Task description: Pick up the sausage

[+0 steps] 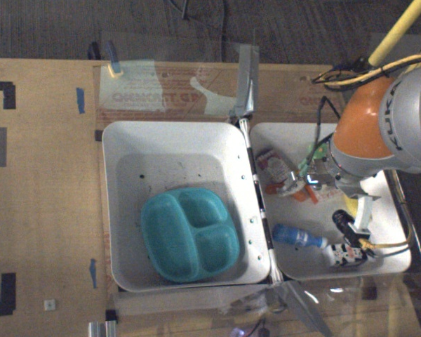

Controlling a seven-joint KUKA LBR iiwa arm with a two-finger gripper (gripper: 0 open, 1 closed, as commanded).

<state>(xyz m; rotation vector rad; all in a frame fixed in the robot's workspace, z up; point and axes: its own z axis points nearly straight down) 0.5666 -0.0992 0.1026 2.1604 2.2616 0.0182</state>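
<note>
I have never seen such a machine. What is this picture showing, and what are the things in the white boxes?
The camera hangs above a bench and looks down at a slant. The grey and orange shape at the right is a robot arm; its hand is low over the right bin, and I cannot tell whether it holds anything. The left bin contains a teal divided tray. The right bin contains a blue bottle, a small black and white toy, a crumpled packet and something orange near the hand, perhaps the sausage.
</note>
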